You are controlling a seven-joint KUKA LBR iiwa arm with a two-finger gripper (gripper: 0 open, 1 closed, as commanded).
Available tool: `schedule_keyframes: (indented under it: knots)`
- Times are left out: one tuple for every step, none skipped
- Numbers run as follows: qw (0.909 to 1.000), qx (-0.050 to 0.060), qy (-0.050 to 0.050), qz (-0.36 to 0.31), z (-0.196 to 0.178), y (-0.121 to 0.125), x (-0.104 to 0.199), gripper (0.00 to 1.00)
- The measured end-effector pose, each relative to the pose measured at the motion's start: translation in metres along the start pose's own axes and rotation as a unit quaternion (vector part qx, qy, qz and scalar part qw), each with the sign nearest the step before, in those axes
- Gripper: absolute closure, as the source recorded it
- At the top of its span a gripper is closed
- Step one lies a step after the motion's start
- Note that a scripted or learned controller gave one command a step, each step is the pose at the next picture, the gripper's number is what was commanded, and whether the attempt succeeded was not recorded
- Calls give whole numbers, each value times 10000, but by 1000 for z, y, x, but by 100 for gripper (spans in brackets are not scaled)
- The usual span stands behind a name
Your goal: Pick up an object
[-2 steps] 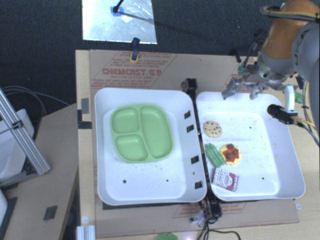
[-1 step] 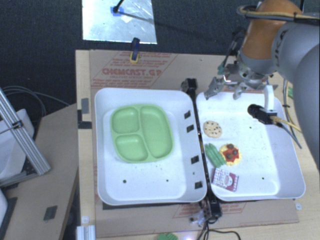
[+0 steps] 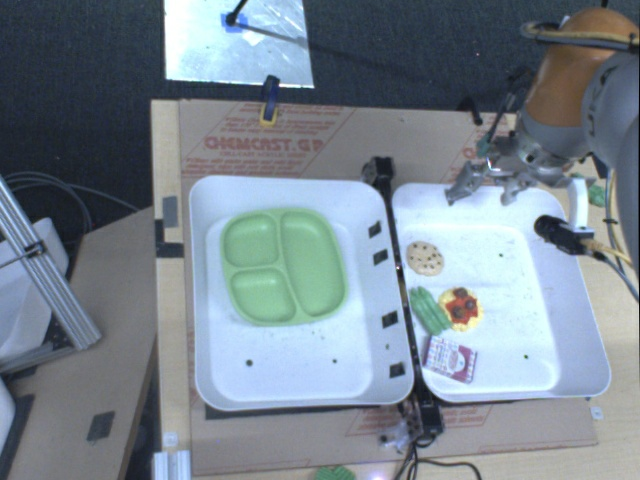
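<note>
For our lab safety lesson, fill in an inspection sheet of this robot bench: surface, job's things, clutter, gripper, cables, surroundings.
Surface: brown cardboard sheet under two shallow white bins, left bin and right bin.
Job's things: in the right bin, round speckled cookie, green pod-shaped toy, red and yellow toy food, small pink and white packet.
Clutter: green three-compartment tray in the left bin.
Gripper: grey two-finger gripper open, above the right bin's far edge, holding nothing.
Cables: grey cables at far left.
Surroundings: shiny silver sheet on dark floor.
</note>
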State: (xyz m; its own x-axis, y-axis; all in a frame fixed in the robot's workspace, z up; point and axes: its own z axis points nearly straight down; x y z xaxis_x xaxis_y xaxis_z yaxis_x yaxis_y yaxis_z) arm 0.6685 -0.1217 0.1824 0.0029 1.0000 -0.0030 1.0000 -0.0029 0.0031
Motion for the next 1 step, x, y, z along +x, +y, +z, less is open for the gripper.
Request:
schedule_keyframes:
  knots:
    - [10000, 39, 18, -4, 101, -40, -14, 0]
